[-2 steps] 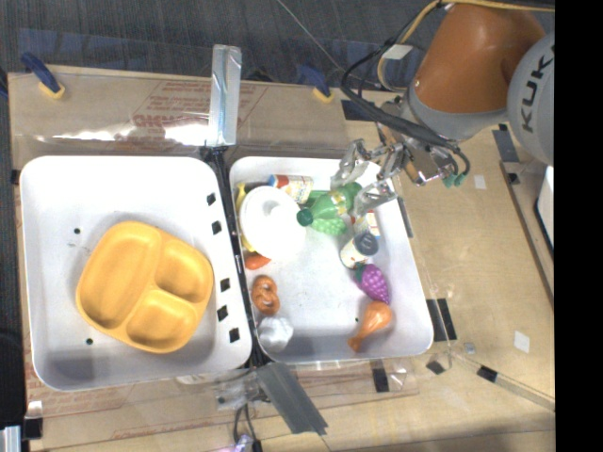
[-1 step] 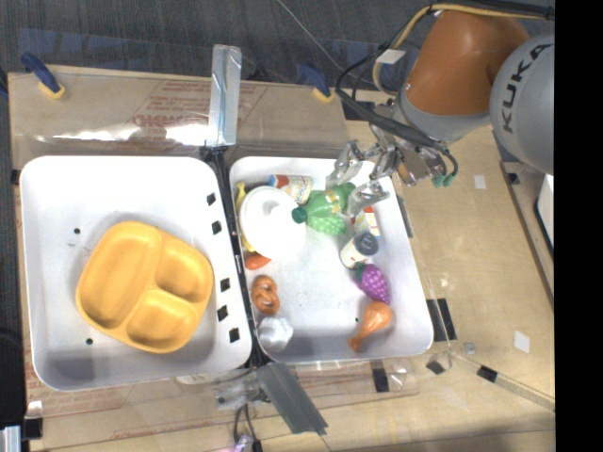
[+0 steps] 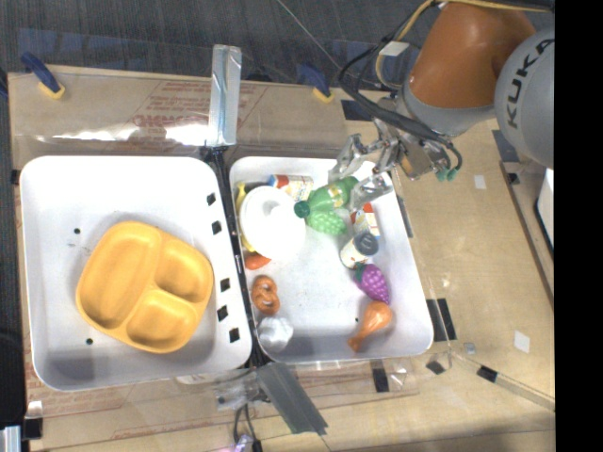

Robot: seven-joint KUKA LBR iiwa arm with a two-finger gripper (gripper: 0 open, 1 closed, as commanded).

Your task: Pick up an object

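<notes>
the gripper (image 3: 363, 172) is seen over the right bin's (image 3: 311, 342) far corner, just above a green toy (image 3: 330, 210); whether it is open or closed cannot be told. the toy is judged light, hard and slippery, best taken across its narrow neck. counted: two bins, one yellow tray (image 3: 141, 285), one white plate (image 3: 268, 224), one purple grape bunch (image 3: 374, 282).

I'm seeing a green toy bottle (image 3: 329, 207) with a bumpy, grape-like body lying tilted at the far end of the right bin (image 3: 311, 342), its dark green cap pointing left toward a white round dish (image 3: 268, 222). Its right end is sitting between the gripper (image 3: 363, 175) fingers, near the bin's far right wall.
</notes>
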